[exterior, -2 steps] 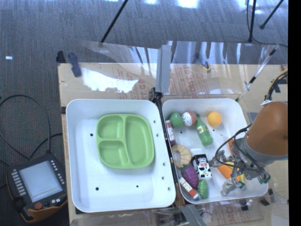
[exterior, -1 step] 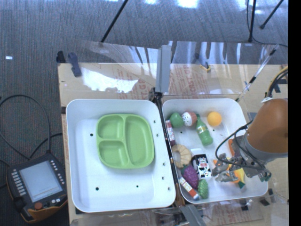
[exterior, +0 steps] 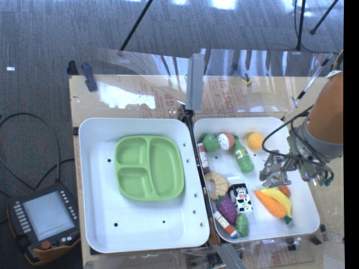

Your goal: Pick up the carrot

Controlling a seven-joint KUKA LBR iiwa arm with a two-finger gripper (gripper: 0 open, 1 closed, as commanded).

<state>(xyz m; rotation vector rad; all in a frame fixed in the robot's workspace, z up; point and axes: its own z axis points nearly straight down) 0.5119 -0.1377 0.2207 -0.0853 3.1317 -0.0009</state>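
Orange tapered plastic carrot (exterior: pixel 271 203) lies in the right white bin (exterior: pixel 312 220), touching the yellow plastic banana (exterior: pixel 279 197). Metal two-finger gripper (exterior: pixel 275 175) hovers just above the carrot; finger spread indiscernible. Nothing lifted yet; descent, grasp and lift remain.

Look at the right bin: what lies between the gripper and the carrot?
In the camera view, only bare white bin floor separates the gripper from the carrot; the banana lies beside the carrot.
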